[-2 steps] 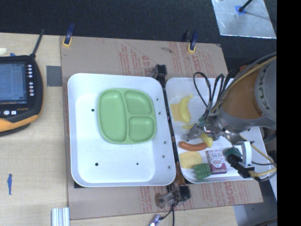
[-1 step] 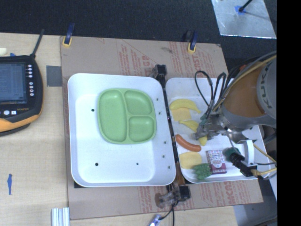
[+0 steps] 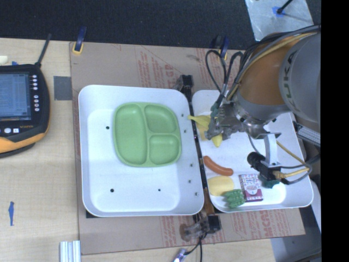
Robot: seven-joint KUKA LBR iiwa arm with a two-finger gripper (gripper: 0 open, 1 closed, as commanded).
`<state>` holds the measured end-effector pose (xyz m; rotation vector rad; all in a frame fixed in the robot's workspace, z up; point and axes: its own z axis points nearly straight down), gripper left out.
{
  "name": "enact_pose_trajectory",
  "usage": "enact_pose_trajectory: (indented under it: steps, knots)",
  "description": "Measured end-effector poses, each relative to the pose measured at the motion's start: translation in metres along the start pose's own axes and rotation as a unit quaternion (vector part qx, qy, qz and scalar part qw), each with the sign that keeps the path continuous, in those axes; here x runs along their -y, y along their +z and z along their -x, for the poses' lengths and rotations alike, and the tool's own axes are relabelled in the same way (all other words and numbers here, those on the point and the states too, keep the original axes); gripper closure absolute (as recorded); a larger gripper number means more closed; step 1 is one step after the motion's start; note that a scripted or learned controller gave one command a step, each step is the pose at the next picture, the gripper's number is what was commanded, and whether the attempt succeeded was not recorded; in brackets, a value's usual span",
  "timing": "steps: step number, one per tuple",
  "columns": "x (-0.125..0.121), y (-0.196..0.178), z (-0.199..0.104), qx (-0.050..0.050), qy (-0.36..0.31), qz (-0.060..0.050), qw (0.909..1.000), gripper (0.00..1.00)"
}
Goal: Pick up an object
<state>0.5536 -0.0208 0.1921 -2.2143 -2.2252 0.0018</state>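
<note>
Here are 2 shallow white bins side by side on the bench, and the action is all in the right bin [image 3: 289, 200], where the grey arm [image 3: 283, 75] with its orange band leans in from the right and covers much of the bin's upper half. Its gripper [image 3: 219, 129] is down low at the bin's upper left, right on top of a yellow banana [image 3: 203, 123] that pokes out to the left and below the metal; whether the fingers are apart or closed there, I cannot tell, the wrist hardware hides them, and I cannot say the banana is held. Just below, a red-orange sausage-shaped piece [image 3: 218, 166] lies slanted, apart from the gripper. Under that sits a pale yellow item [image 3: 219, 185], with a green leafy toy [image 3: 234, 198] touching its lower right and a small red-and-white box [image 3: 251, 187] just beside them. Over in the left bin [image 3: 92, 195], a green divided plate [image 3: 147, 134] with 3 compartments rests toward the upper middle. At far left, a handheld control pad [image 3: 19, 105] with a screen lies on the bench.
</note>
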Motion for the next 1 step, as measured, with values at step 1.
enact_pose_trajectory:
  steps: [1]
  knots:
    - [0.0424, -0.0236, -0.0628, 0.001, -0.002, -0.002, 1.0000, 1.00]
